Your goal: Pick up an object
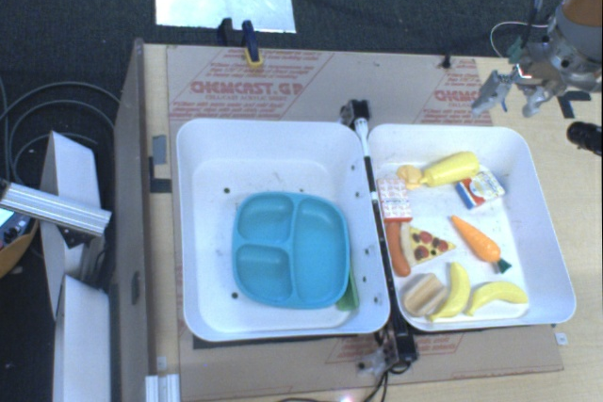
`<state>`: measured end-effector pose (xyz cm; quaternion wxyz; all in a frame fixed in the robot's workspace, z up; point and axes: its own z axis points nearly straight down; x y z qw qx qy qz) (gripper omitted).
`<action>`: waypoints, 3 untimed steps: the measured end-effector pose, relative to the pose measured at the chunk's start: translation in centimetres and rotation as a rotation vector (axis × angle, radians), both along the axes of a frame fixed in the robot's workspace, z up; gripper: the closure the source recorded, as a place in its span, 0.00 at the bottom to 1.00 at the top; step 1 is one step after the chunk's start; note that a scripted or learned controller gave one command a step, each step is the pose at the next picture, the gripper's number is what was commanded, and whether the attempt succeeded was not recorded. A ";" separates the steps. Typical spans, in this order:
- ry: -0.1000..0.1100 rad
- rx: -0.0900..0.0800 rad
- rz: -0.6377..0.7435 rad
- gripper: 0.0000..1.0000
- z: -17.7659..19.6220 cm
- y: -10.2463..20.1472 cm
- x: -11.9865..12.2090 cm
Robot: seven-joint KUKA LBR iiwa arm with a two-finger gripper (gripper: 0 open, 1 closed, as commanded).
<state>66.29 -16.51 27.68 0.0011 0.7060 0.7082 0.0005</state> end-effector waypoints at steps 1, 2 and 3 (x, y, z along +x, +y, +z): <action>0.011 0.002 -0.003 0.00 -12.9 -1.6 -0.2; 0.004 0.001 0.003 0.00 -19.6 0.4 0.5; -0.004 0.000 0.003 1.00 -18.0 0.3 0.7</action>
